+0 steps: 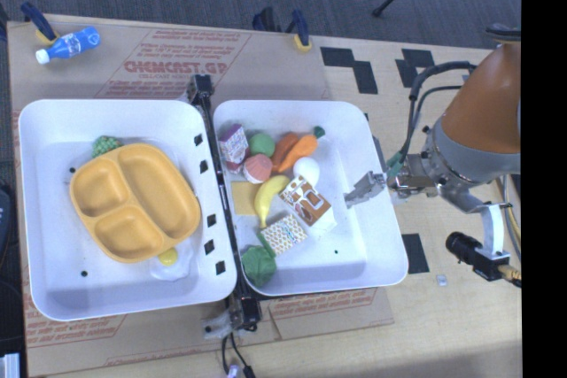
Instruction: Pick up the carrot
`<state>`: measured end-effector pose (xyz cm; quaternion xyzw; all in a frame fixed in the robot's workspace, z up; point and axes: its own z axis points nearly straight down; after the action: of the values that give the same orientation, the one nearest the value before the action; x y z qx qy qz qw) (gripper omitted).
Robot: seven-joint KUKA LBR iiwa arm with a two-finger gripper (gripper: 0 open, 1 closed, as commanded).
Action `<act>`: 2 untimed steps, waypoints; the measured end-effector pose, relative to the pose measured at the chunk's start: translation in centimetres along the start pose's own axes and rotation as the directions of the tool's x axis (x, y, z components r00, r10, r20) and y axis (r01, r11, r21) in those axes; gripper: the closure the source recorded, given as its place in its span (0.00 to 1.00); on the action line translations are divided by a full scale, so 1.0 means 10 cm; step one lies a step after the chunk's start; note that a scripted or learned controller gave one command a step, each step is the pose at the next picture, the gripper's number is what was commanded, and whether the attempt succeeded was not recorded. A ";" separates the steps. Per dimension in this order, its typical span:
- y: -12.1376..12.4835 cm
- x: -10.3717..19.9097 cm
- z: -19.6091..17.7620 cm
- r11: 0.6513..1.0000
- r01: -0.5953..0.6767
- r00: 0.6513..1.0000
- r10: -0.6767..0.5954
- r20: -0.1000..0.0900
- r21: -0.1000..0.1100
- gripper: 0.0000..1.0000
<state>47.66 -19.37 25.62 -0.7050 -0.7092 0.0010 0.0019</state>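
Hand — fingers indistinct — beside carrot

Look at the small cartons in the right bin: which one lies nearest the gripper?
The brown-and-white patterned carton, beside the banana. The gripper sits just right of it; the purple-topped carton lies farthest, the speckled one lower left.

The robot's arm is a thick rounded limb whose upper part is a broad glossy orange band, with a smooth grey collar beneath it. Thin black cables loop out from the collar's side and curve down to a cluster of small metal fittings at the wrist, where a touch of green shows. From that cluster projects the slim grey metal two-finger gripper, angular and pale, far narrower than the limb behind it.
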 end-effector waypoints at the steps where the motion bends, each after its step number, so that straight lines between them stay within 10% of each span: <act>1: 0.41 0.08 0.26 1.000 -0.012 1.000 0.012 0.002 -0.001 0.00; 2: 1.04 0.30 0.38 1.000 -0.012 1.000 0.012 0.001 0.000 0.00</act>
<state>58.05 -16.30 21.82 -0.7094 -0.7048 0.0013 0.0013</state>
